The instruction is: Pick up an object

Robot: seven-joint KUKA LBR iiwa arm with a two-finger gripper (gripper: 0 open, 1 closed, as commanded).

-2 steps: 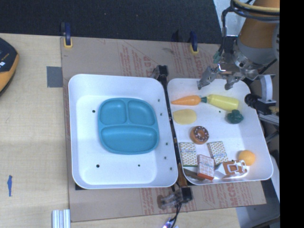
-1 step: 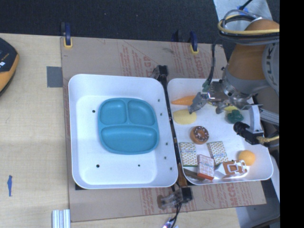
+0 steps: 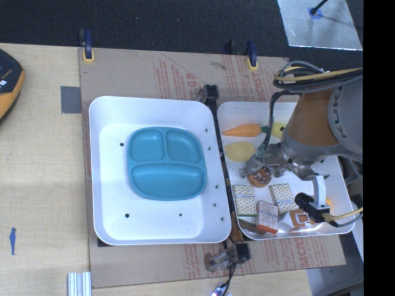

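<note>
Two white bins on a cardboard-covered tabletop [image 3: 43, 184], dark carpet beyond its far edge.

The left bin [image 3: 108, 165] holds a blue divided plate [image 3: 166, 163]. In the right bin [image 3: 242, 111] lie an orange carrot [image 3: 242, 130], a pale yellow piece [image 3: 239, 151] and small packets [image 3: 266, 213]. The gripper [image 3: 259, 172] hangs at that bin's middle over a brown round object [image 3: 260, 177]; how its jaws stand, I cannot tell.

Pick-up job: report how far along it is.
Done: the arm has reached over the right bin, pincer low by a brown item. In hand: nothing visibly held. Left: grasp and lift; carrot, packets lie in that bin; the blue plate sits in the left bin.
</note>
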